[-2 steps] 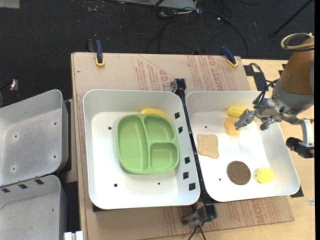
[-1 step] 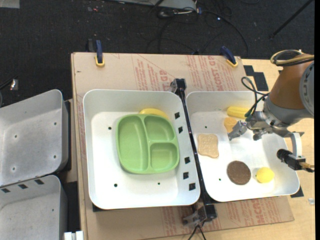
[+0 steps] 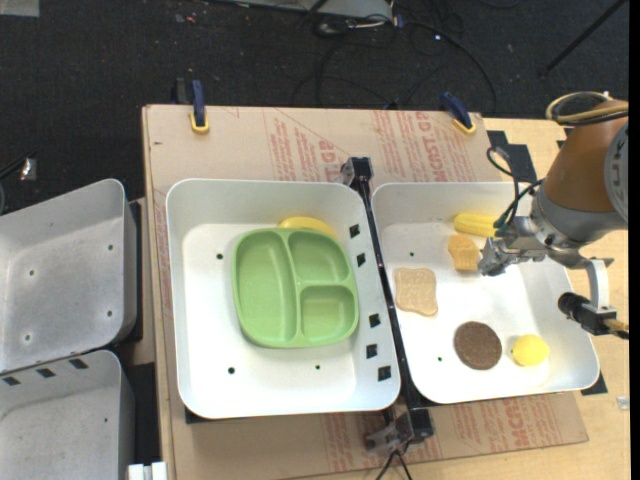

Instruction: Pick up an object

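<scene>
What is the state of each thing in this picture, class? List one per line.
green divided plate: lying flat, right way up, in the left bin.
slice of toast: lying flat in the right bin.
brown round patty: lying flat.
yellow lemon: resting beside the patty.
gripper: low over the right bin.

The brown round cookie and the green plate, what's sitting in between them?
In the camera view, the slice of toast lies on the way from the brown cookie to the green plate, along with the bin walls where the two bins meet.
</scene>
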### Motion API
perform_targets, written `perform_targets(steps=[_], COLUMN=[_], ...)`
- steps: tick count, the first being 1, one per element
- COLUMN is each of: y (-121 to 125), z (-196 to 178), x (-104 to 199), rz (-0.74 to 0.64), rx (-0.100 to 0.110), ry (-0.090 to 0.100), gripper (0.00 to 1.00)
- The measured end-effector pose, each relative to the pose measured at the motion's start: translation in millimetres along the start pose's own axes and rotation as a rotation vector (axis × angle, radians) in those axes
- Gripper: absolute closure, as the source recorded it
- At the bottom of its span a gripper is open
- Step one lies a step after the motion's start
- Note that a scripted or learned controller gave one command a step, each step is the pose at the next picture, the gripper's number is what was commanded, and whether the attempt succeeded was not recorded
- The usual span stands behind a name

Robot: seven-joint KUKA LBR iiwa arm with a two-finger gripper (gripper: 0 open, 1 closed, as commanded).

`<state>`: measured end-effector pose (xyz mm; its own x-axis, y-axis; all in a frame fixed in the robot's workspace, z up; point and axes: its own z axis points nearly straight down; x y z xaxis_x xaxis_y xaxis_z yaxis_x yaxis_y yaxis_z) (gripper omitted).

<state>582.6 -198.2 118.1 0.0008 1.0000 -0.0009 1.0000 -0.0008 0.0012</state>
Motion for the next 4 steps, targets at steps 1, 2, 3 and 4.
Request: perform_targets(steps=[1, 2, 3, 4], y=[0.2, 1.9, 3.0, 3.0], z=[-52.5, -96.1, -124.0, -123.4], x=[-10.4, -5.6, -5.7, 51.8], rz=[0.001, -0.003, -0.003, -0.008], rx=[-0.004, -0.004, -0.003, 0.002], ry=[-0.002, -0.001, -0.001, 0.002], gripper=[1.00, 1.00, 1.00, 1.00])
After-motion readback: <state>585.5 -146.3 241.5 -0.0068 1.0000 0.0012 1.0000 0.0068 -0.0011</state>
